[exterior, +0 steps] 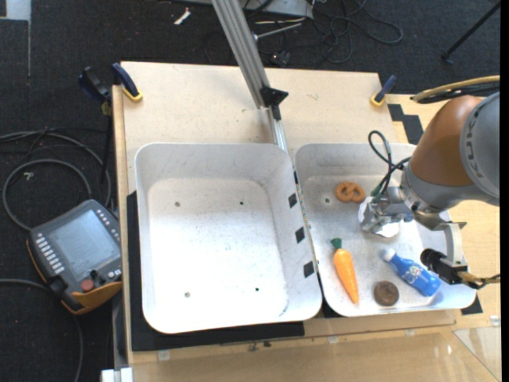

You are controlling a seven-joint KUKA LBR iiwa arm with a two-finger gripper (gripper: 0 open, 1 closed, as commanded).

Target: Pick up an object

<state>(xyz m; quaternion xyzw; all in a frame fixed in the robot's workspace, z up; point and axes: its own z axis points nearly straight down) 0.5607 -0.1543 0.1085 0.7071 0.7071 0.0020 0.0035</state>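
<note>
Surface (207, 106): pale wooden board, centre of frame, speckled. Clamps: one with yellow tip at upper-left corner (126, 83), one at upper-right corner (382, 90). Metal rail (242, 42): slants from top centre down to the seam between the bins. Teach pendant (75, 253): grey screen, orange-edged casing, lower left, on dark carpet (56, 38). Cables (32, 177): black loops at left; further tangle at top right (342, 18). Black-and-white markers (302, 233): along the bin seam.

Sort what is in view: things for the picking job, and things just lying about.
For the job: gripper, pretzel, carrot, blue bottle, brown disc, right bin.

Lying about: left bin, handheld controller, floor cables, yellow clamps.
</note>
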